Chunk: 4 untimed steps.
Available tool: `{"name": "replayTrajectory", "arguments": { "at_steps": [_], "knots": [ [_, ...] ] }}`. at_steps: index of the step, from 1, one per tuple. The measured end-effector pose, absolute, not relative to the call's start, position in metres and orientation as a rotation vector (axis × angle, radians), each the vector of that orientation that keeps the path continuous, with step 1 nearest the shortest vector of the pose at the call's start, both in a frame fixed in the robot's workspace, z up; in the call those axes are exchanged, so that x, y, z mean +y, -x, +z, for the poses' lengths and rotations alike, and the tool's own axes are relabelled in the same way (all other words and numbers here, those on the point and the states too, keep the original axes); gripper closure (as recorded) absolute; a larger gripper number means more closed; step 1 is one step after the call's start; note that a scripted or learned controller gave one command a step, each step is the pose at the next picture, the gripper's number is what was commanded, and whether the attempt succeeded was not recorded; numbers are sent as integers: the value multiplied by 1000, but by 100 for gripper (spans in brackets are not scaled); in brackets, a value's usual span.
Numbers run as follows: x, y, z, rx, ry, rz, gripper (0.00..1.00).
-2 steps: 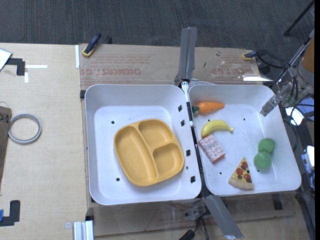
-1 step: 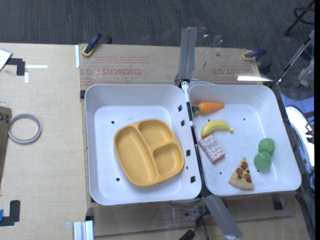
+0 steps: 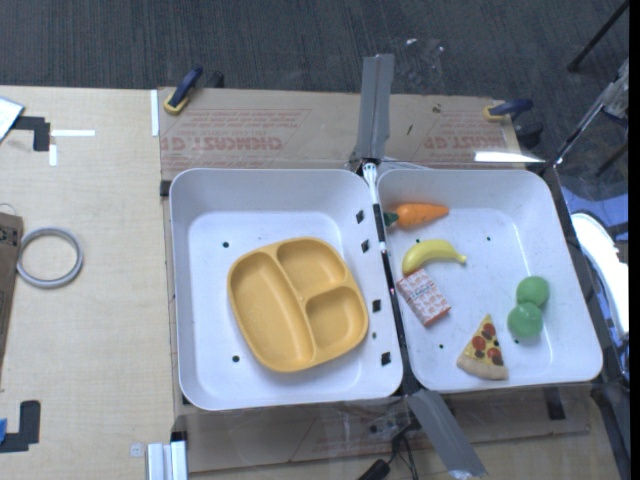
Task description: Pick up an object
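The right bin [image 3: 540, 200] holds several toy foods. An orange carrot [image 3: 418, 213] lies at its back left, with a yellow banana [image 3: 432, 256] just in front of it. A red and white snack box [image 3: 423, 298] rests near the bin's left wall. At the front sits a pizza slice [image 3: 484, 349]. A green double-ball toy [image 3: 528, 306] lies toward the right side. The left bin [image 3: 200, 218] holds a yellow divided plate [image 3: 296, 302].
A roll of tape [image 3: 46, 256] lies on the wooden bench at the far left. Blue clamps [image 3: 183, 88] hold the cardboard sheet behind the bins. A grey strip [image 3: 376, 108] runs back from where the bins meet.
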State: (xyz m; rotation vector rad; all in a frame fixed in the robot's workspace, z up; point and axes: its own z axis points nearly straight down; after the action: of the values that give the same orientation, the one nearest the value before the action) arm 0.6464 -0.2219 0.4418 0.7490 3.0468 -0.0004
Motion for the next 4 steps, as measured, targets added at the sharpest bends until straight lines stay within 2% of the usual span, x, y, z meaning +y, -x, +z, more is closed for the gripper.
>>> {"name": "replayTrajectory", "arguments": {
  "at_steps": [4],
  "knots": [
    [-223, -652, 478, 3028, -750, 1, 100]
  ]
}}
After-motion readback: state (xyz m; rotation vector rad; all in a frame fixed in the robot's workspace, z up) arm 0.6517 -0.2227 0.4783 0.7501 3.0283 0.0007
